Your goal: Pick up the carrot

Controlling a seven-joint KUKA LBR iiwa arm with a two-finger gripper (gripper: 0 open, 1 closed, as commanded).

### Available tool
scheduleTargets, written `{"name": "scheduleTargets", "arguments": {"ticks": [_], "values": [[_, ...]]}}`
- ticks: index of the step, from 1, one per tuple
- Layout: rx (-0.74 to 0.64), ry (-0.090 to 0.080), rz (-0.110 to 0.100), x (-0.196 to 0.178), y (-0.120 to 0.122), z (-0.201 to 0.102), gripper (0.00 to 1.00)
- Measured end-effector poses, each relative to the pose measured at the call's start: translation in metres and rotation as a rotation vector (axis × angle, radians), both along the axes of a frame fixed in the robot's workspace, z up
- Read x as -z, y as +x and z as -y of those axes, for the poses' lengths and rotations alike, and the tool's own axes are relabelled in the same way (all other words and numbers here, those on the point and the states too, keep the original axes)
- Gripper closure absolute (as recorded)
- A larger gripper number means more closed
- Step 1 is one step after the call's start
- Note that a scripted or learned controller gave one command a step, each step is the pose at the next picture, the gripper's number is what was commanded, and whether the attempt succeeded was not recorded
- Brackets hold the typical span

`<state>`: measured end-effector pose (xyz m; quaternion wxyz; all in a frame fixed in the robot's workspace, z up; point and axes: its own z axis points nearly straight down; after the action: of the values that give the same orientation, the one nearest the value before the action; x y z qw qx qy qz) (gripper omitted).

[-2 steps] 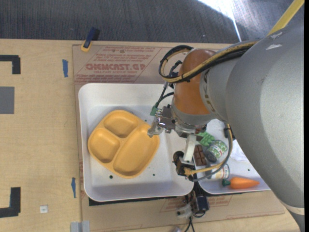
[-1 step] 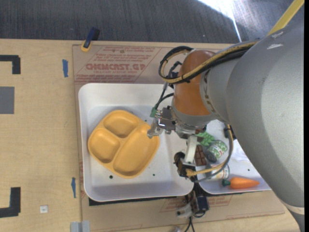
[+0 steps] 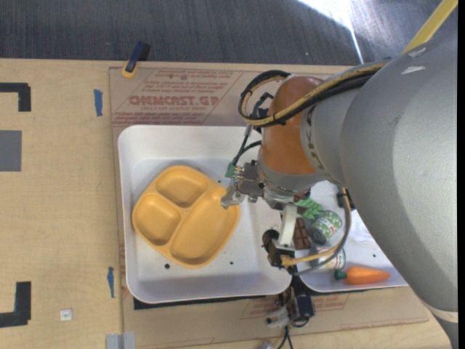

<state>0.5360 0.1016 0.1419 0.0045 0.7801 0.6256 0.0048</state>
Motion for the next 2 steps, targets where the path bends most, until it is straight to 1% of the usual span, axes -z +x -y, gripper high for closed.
{"name": "scheduleTargets", "arguments": {"ticks": [2], "values": [[-0.090, -0.001, -0.007, 0.0013, -0.0020, 0.0002, 0.00]]}}
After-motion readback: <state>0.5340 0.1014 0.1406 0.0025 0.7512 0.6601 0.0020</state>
